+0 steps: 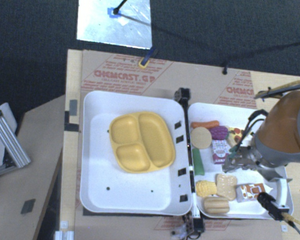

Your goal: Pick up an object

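The right bin (242, 115) holds several toy food items: an orange carrot (205, 124), a round tan cookie (201, 138), a purple piece (219, 132), a pink-and-white packet (220, 151), a green stick (198, 161), a yellow corn piece (205, 188), a tan toast slice (226, 186), a bun (216, 205) and an orange-and-white packet (249, 192). My gripper (234, 164) hangs low over the bin's middle, just right of the pink packet and above the toast slice. Nothing shows between its fingers.
The left bin (95, 190) holds a yellow three-compartment plate (141, 141). A black divider with clips (185, 145) runs between the bins. The arm's orange band and grey wrist (288, 133) cover the right bin's right side. Cardboard lies under both bins.
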`<control>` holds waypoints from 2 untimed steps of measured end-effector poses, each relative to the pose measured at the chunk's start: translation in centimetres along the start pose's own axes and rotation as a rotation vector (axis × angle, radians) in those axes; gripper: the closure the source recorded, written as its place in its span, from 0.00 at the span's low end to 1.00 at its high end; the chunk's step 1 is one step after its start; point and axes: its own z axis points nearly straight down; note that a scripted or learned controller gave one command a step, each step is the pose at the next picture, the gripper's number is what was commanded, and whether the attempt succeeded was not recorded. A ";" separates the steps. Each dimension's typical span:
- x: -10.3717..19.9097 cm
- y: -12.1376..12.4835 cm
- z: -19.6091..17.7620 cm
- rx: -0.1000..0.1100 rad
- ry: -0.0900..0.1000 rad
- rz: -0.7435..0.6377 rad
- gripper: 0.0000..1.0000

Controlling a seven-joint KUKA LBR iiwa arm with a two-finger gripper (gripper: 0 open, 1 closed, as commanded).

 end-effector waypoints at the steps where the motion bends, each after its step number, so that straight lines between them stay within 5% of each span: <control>1: 0.0 0.3 -6.4 -0.003 -0.001 -0.002 1.00; 2: -0.1 0.4 -8.1 0.000 0.000 -0.002 1.00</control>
